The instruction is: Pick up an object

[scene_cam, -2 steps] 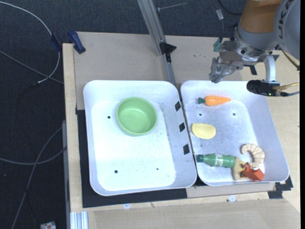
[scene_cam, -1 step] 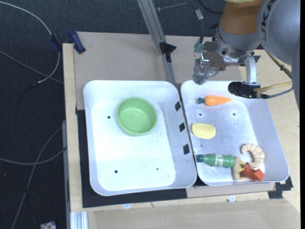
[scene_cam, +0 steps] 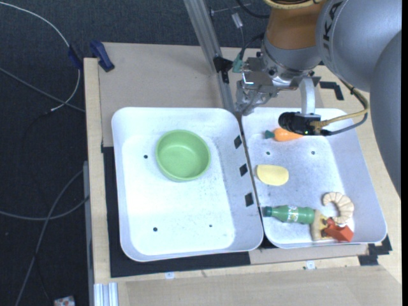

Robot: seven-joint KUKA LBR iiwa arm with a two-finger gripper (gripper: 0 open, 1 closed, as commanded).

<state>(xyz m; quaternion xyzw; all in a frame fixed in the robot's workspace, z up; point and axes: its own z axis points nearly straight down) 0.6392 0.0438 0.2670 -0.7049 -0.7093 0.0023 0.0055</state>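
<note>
- The gripper [scene_cam: 245,102] hangs over the far end of the seam where the two bins meet. I cannot tell whether it is spread or pressed together, and nothing is visibly in it.
- Right below it is the shared rim [scene_cam: 241,131], so a straight descent risks striking plastic instead of an object.
- Nearest is the orange carrot toy [scene_cam: 288,134], just beside it on the arm's side. Being rounded, it may roll out of a pinch.
- Farther out lie the yellow piece [scene_cam: 272,174] and the green bottle [scene_cam: 291,214]. The green bowl [scene_cam: 183,155] sits well apart on the opposite side.
</note>
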